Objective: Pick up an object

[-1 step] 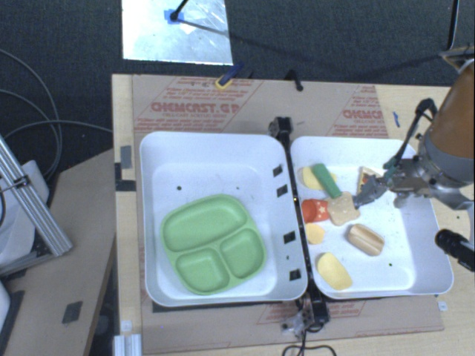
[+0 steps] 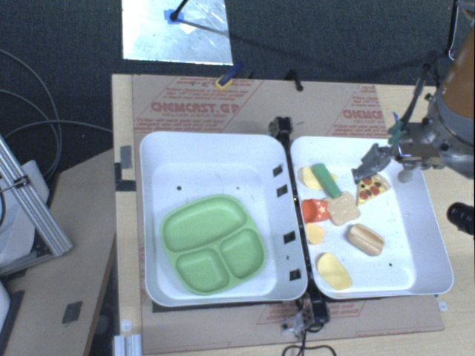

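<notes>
On the cardboard-covered bench (image 2: 193, 99), my gripper (image 2: 369, 166) hovers above the pizza-slice toy (image 2: 371, 188) in the right white bin (image 2: 423, 258), presumably lining up a grasp; its opening I cannot tell.

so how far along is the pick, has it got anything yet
Done: the grey two-finger gripper has reached the right white bin, above the toy pizza slice. In hand: nothing visibly between its fingers. Left: grasp and lift an item; the tan hot dog bun and the other toy foods lie in the bin.

Green tray (image 2: 214, 243) smooth matt plastic; white bins (image 2: 215, 154) glossy (plastic too).
</notes>
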Motion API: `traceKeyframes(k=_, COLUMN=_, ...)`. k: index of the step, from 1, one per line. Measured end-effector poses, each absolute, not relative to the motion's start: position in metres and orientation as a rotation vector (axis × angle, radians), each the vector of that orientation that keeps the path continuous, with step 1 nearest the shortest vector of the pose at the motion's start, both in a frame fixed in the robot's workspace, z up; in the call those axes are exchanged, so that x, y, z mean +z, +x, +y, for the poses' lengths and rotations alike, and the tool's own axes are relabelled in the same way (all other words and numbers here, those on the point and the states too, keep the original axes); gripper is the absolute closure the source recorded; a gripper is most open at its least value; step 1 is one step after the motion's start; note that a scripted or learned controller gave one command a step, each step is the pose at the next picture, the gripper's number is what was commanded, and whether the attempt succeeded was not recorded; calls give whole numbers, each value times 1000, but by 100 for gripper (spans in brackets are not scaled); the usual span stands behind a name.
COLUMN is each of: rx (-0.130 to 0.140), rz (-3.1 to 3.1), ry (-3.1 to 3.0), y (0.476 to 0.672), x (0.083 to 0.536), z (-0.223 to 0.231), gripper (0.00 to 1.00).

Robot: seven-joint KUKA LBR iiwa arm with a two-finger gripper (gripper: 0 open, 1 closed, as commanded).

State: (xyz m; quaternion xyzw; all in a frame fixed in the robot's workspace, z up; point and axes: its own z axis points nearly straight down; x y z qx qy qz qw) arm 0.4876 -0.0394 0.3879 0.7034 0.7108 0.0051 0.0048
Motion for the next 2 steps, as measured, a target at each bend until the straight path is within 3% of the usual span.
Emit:
traceKeyframes(k=1, rx=20, rz=2227, ry=2201, y=522, x=500, z=33, gripper=0)
traceKeyframes(k=2, rx=-9, rz=2236, ry=2216, y=504, x=322, z=99, gripper=0)
